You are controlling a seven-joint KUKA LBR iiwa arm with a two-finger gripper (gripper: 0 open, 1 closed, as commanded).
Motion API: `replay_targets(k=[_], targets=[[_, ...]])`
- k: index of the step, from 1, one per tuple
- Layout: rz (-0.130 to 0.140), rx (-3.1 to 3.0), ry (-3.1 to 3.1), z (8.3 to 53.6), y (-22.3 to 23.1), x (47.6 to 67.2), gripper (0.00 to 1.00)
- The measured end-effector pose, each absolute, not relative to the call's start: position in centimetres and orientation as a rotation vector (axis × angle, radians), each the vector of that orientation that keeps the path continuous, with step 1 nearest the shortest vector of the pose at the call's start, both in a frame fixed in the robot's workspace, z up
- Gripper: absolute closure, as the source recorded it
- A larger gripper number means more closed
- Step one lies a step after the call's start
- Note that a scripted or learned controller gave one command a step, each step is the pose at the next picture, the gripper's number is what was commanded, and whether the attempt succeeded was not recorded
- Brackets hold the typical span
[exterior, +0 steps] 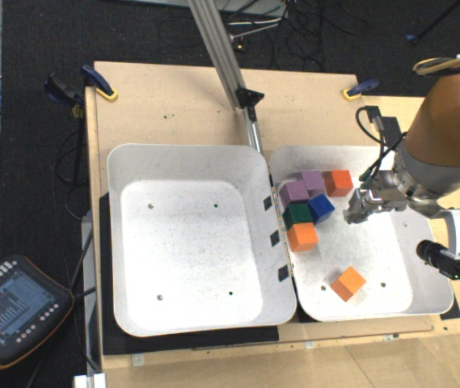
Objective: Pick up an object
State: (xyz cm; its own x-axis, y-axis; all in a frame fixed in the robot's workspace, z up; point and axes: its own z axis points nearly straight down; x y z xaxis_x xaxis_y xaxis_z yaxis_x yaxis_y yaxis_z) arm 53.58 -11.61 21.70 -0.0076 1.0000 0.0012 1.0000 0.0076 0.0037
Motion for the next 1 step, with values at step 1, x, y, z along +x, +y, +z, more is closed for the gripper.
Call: replay_targets(k=[1], targets=[[0.005, 2.211, 2.231, 22.23, -5.68, 55.98, 1.0]])
